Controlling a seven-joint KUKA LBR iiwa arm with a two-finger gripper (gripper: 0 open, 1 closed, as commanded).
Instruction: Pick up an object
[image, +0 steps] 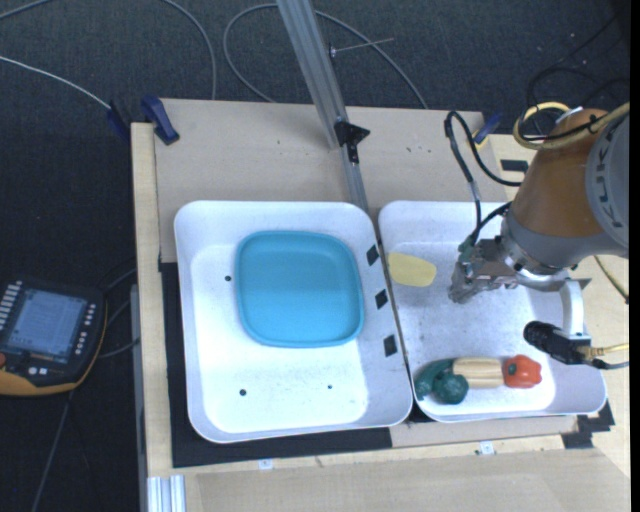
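Hovering low in the right bin (440, 225), the gripper (468, 286) hangs just right of a flat yellow piece (412, 269); whether its fingers are spread or pressed together, I cannot tell. That piece looks thin, light and perhaps slippery, best pinched across its edges. The green lump (441, 384), tan roll (478, 372) and red toy (521, 371) crowd the near wall.

blue plate (300, 288), white bins (200, 330), yellow piece (412, 269), red pepper (521, 372)
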